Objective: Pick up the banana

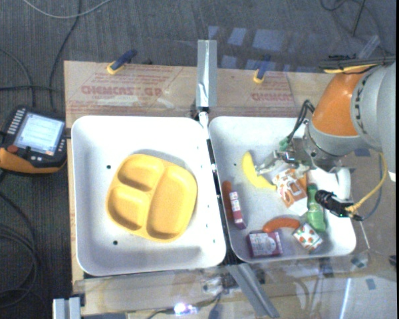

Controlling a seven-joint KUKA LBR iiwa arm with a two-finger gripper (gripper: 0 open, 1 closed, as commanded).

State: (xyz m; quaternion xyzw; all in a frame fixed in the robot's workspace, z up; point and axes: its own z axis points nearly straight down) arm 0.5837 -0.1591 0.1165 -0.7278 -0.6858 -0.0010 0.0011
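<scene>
Yellow banana (253,172) is lying in the right bin (221,178); the end effector (284,157) is hovering just beside it, grip state unclear.

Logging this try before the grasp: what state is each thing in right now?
banana: lying in the right bin, not gripped.
end effector: low over the right bin, beside the banana.
yellow tray: lying right way up in the left bin.
carrot: lying flat in the right bin.
green bottle: lying on its side.
</scene>
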